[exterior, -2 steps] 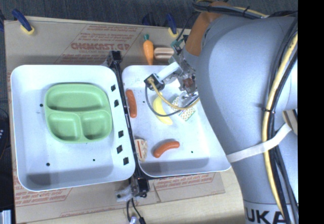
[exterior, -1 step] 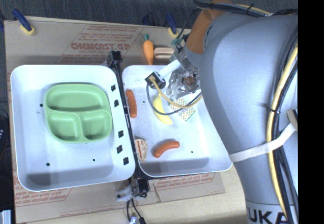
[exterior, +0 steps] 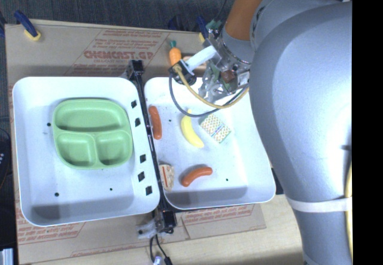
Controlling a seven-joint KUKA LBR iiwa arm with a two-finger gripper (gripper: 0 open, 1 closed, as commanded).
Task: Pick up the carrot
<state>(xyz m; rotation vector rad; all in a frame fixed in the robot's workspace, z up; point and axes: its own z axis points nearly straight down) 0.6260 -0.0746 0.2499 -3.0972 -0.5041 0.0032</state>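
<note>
The grey arm [exterior: 305, 96] takes up the right side of the camera view, its orange band [exterior: 248, 3] showing above the wrist, and it ends in the gripper [exterior: 210, 81] poised over the far end of the right bin [exterior: 254, 156]. Whether the gripper's fingers are apart or together cannot be told here, as cables and the wrist body clutter that spot. The left bin [exterior: 27, 138] lies well to the left of the gripper and carries a green divided tray [exterior: 93, 132]. Both bins sit on a cardboard sheet [exterior: 90, 48].

The carrot [exterior: 175, 56] is just left of the gripper and slightly beyond it, near the far rim of the right bin, with its green top pointing away; it is not between the fingers as far as can be seen. Nearer than the gripper, inside the right bin, lie a yellow banana [exterior: 191, 132], a patterned packet [exterior: 215, 128] beside it, a sausage [exterior: 155, 122] along the left wall, another sausage [exterior: 195, 174] further toward the near rim, and a small brown item [exterior: 166, 176] in the near left corner
</note>
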